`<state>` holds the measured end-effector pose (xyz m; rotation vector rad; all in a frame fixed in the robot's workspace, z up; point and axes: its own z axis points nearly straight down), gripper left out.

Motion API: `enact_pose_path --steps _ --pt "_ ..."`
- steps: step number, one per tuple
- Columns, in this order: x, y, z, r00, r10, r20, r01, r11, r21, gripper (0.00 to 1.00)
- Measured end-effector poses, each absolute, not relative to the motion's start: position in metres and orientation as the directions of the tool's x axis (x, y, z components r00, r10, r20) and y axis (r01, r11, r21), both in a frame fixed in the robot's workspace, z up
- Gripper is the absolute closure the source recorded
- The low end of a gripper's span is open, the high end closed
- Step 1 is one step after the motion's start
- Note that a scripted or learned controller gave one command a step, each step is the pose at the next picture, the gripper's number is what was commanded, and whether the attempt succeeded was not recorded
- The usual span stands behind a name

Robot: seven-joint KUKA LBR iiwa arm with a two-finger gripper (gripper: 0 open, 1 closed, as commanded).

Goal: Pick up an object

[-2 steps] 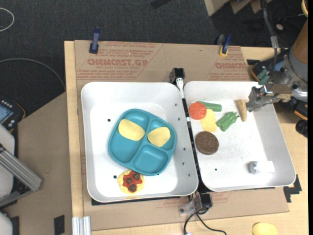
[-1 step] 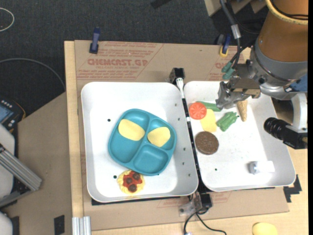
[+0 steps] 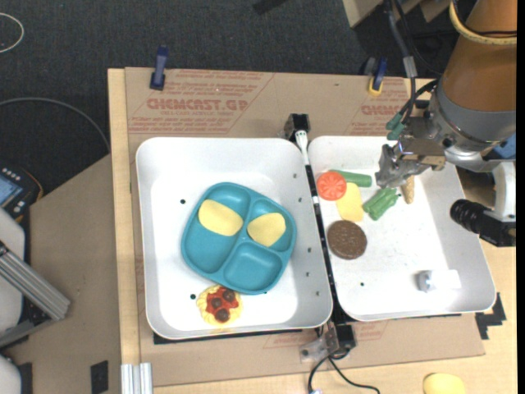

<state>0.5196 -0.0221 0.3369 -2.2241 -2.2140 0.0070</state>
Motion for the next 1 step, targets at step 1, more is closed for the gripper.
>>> enact_pose_path --steps 1 --pt "0.5271 -0.1139 0.2554 0.009 1.0 -0.001 1.0 -0.009 -0.008 1.0"
